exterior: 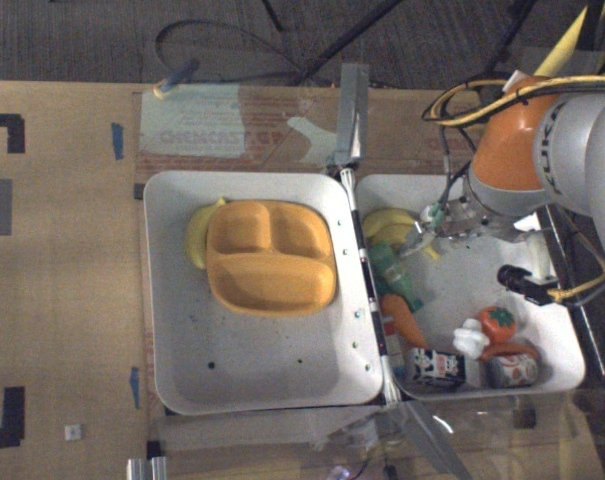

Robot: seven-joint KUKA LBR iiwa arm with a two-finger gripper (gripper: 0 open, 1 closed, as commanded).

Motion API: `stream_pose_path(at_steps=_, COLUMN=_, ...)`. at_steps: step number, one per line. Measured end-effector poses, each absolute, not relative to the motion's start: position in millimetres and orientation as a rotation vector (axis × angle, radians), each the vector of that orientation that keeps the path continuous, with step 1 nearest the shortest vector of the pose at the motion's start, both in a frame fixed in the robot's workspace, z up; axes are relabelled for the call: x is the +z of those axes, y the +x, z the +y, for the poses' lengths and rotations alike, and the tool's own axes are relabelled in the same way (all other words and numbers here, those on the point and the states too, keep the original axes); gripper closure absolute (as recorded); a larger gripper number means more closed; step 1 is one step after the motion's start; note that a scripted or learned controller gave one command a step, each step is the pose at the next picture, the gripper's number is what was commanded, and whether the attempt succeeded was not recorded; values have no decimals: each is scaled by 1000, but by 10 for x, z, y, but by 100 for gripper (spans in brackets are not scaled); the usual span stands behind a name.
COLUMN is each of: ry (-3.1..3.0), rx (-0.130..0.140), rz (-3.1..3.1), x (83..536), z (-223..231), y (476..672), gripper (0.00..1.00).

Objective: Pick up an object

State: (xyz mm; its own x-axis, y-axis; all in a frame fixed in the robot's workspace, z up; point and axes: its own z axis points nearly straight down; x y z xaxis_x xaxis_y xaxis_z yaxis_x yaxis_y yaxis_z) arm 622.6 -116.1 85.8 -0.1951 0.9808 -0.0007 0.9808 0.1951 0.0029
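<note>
Cardboard-covered surface [62, 268] bearing two white bins [172, 298], dark carpet at frame top, gripper [429, 236] over the right bin, its grip unclear.

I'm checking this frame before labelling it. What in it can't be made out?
- Gripper: small and blurred in the camera view; its state is unclear.
- Yellow item in the left bin: mostly hidden under the orange tray.
- Carton: print too small to read.
- Arm: cut off by the right edge.

One fixed camera looks down at a slant from above. It takes in both bins [172, 298] and the worktop [62, 268].
</note>
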Motion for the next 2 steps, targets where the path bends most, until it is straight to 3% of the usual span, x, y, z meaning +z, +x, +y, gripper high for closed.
stream_pose_path(at_steps=1, ry=1990, rx=9, rz=2421, x=977, z=-1167, y=6242, gripper=100)
stream_pose_path(at_steps=2, ry=1943, rx=4, rz=2463, x=1869, z=-777, y=6681, gripper=100)
